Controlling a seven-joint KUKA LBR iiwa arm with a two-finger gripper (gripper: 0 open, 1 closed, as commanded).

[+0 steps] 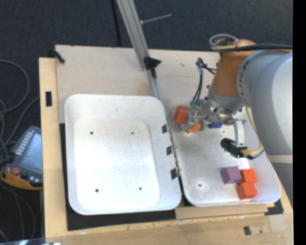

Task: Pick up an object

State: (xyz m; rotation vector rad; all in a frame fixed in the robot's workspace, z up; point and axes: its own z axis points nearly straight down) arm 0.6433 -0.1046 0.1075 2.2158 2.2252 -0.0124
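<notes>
My gripper (195, 120) is down in the right bin (204, 188), at its far left part, pointing into the bin floor. An orange block (181, 115) lies just left of it, near the bin's wall and touching or almost touching the gripper. A small orange piece (194, 128) peeks out from under the gripper's near side; whether it is held is unclear. In the bin's near right corner a purple block (230, 174) lies beside two orange blocks (249, 176) (246, 190).
The left bin (76, 111) lies alongside, its right wall close to the gripper. A slanted metal rail (137, 34) rises behind the bins. The grey arm with its orange band (229, 75) covers the right bin's far right part. Cables and a pendant (25, 157) lie left of the bench.
</notes>
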